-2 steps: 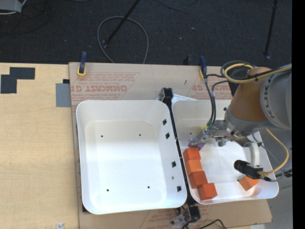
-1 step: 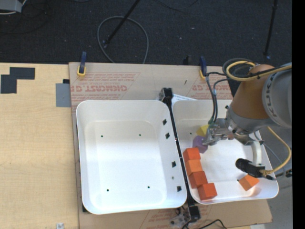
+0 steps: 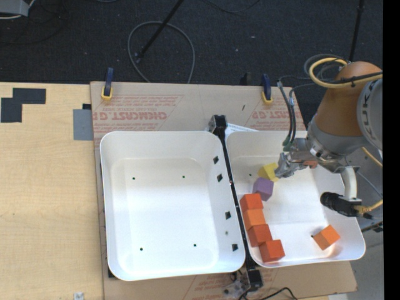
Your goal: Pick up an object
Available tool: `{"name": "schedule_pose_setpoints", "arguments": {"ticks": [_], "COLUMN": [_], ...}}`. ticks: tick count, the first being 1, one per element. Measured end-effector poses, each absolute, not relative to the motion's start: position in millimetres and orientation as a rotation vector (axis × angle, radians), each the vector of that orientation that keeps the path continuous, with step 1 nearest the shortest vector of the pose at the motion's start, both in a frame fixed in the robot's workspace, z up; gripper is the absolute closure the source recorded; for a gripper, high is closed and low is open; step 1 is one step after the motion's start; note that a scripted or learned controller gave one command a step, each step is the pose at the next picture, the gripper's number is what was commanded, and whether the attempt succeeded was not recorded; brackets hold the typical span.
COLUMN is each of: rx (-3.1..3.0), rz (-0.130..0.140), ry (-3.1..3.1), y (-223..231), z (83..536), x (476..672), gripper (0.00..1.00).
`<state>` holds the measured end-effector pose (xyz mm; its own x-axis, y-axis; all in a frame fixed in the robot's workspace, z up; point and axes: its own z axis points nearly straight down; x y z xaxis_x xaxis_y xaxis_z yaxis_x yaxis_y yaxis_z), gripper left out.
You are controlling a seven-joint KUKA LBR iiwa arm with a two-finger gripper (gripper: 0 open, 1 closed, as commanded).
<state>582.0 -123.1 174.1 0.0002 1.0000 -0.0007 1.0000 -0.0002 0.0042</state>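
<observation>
**Pincer over the right bin**

The pincer (image 3: 286, 167) is being held low inside the right bin (image 3: 350, 245), just beside the yellow block (image 3: 270, 171) at its tip; whether it is wide or narrow cannot be told. A purple block (image 3: 263, 189) is lying just below the yellow one, above a row of orange blocks (image 3: 258, 225). A lone orange cube (image 3: 326, 237) is sitting well apart.

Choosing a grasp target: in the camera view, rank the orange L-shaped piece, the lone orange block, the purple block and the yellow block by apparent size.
1. Orange L-shaped piece, clearly largest.
2. Lone orange block and purple block: look alike, no ranking.
3. Yellow block: looks smallest, but the gripper partly hides it, so unsure.
</observation>
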Motion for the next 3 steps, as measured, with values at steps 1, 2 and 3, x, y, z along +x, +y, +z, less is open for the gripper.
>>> {"name": "schedule_pose_setpoints", "arguments": {"ticks": [1, 2, 3], "rx": [2.219, 2.22, 2.218], "rz": [0.003, 0.003, 0.0], "ry": [2.219, 2.22, 2.227], "y": [-133.0, -133.3, -77.2], "z": [222.9, 265.5, 266.4], "x": [584.1, 584.5, 586.1], "gripper": [1.0, 1.0, 1.0]}}
